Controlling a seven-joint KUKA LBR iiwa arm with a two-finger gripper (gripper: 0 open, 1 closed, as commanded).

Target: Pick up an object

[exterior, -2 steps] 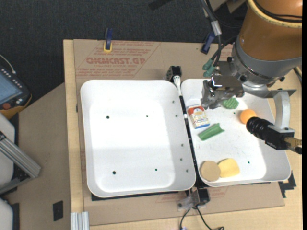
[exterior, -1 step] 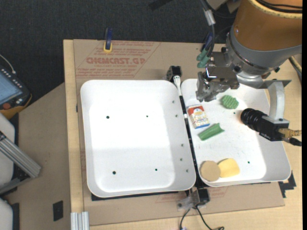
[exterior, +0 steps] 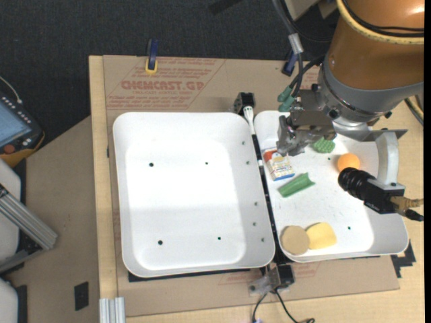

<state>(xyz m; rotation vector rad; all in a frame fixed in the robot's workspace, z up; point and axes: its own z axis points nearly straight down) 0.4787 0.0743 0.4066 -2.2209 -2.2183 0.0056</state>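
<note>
My gripper (exterior: 288, 147) hangs low over the far left part of the right bin (exterior: 377, 244), just above a small white box with red and blue print (exterior: 279, 167). A green block (exterior: 295, 185) lies just right of and below that box. A second green piece (exterior: 324, 145) sits to the right of the gripper. An orange ball (exterior: 348, 161) rests further right. Near the front of the bin lie a tan round disc (exterior: 294, 239) and a yellow piece (exterior: 322, 235) side by side. The arm's body hides the back of this bin.
The left bin (exterior: 182, 247) lies beside the right one, their rims meeting along a central divider (exterior: 261, 187). Both rest on a cardboard sheet (exterior: 168, 79) with a blue clip (exterior: 152, 54) at its far edge. Black clamps stand at the back (exterior: 244, 102) and front (exterior: 277, 275).
</note>
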